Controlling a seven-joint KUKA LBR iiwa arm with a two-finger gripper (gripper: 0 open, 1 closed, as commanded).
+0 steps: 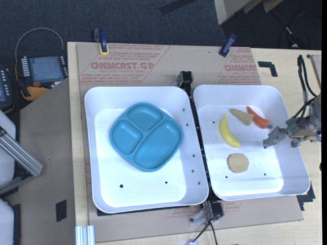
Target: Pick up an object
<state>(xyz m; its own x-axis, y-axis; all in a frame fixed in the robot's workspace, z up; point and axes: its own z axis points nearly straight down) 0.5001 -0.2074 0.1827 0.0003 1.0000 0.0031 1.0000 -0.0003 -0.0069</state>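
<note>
A: How is the bench [76, 137] laid out?

B: Two shallow white bins are set side by side on it. The left bin [102, 188] holds a blue divided plate [146, 136], which is laid flat near the bin's middle with its three compartments facing up. The right bin [286, 182] holds four small items.

A: Which items are found in the right bin, and where?

B: A yellow banana [228, 131] is placed left of centre, lying roughly lengthwise along the bin. A tan wedge-shaped piece [241, 117] is located just above and to the right of it, close to the banana's upper tip. A red-orange carrot-like piece [258, 117] is positioned just beside the wedge, on its right. A round tan cookie [238, 163] is set below the banana, apart from it.

A: Where is the end effector [270, 139] seen?

B: It is seen at the right side of the right bin, reaching in from the right, near the carrot-like piece and slightly below it. Nothing is seen between its fingers. Whether the fingers are apart or together cannot be told at this resolution.

A: Is any item lifted?

B: All four items are seen lying on the bin floor.
</note>
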